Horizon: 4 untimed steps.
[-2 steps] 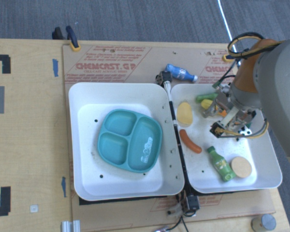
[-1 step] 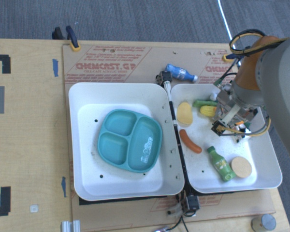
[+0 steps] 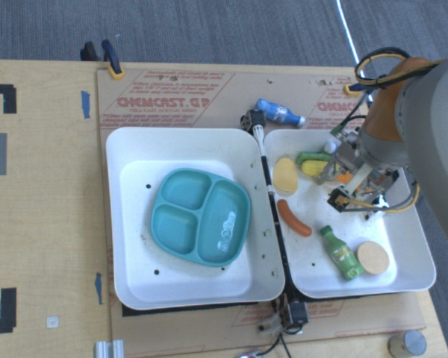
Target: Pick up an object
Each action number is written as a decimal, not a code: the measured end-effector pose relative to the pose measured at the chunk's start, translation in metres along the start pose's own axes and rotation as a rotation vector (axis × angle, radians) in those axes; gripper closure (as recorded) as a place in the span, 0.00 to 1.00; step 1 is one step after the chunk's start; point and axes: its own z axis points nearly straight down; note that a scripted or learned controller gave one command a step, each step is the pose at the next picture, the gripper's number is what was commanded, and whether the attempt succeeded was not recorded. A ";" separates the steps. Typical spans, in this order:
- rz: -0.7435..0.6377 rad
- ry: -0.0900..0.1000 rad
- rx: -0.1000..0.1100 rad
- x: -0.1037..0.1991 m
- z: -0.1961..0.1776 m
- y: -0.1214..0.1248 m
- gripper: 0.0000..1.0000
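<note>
The end effector sits low in the right bin — whether it is released or clenched cannot be told. Nearby lie corn, a yellow piece, a sausage, a green bottle and a tan disc. The left bin holds a teal tray.

floor: grey carpet (white line crossing) | bench: pale wood, blue tape marks

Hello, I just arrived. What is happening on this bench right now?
A grey robot arm with an orange band reaches into the right white bin, its hand low beside a yellow corn cob toy. Nothing is visibly held. A red sausage, green bottle and tan round disc lie nearby. The left white bin holds a teal divided plate.
</note>
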 end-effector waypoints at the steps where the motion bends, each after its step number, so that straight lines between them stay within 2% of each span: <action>1: -0.001 0.005 -0.006 0.002 -0.011 0.001 1.00; 2: -0.001 0.002 -0.002 0.001 -0.010 0.000 0.00; 3: -0.146 0.012 -0.015 0.003 0.008 -0.025 0.00; 4: -0.145 0.012 -0.016 0.003 -0.002 -0.025 1.00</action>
